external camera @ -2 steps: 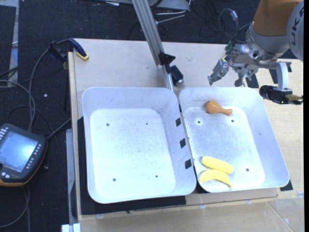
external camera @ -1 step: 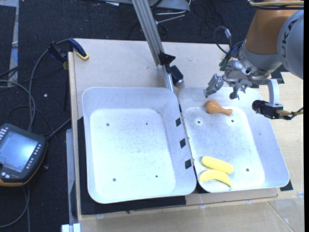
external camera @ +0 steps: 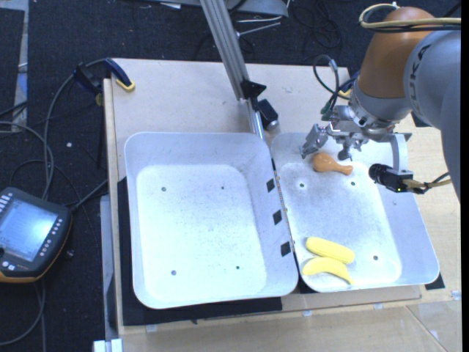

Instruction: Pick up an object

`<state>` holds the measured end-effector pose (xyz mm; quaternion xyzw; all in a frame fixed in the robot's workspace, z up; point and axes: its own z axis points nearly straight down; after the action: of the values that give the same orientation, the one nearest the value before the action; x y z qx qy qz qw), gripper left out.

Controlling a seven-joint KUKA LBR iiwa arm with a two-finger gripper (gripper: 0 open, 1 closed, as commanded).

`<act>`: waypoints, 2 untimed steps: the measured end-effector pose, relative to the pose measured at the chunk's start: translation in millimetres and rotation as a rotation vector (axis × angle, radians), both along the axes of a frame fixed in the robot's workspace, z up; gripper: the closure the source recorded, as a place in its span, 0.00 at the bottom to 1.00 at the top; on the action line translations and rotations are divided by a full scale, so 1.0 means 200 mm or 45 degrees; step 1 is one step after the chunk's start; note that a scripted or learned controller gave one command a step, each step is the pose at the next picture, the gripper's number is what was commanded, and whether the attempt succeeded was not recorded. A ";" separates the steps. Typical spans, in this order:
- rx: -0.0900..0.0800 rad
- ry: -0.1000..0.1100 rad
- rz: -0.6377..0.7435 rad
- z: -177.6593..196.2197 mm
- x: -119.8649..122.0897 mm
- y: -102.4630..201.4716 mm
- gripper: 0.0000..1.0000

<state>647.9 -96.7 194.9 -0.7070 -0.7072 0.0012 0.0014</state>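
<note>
- Pale wood bench carries my two white bins; the left bin sits beside the right bin.
- Grey arm with its orange band reaches in from the right, over the right bin's far end.
- My end effector hangs just above an orange drumstick-shaped toy near the far wall; the fingers look spread apart, and I can't see the toy between them or tell whether they touch it.
- Two yellow banana-like pieces lie together near the right bin's front edge.

The arm reaches in from the right, gripper lowered.
</note>
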 end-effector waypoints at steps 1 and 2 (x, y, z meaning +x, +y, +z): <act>0.000 0.002 -0.001 -0.29 -0.05 -0.01 0.00; -0.001 -0.005 0.000 -0.22 -0.04 -0.01 1.00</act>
<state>639.2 -98.1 150.9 -0.7071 -0.7071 -0.0001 -0.0003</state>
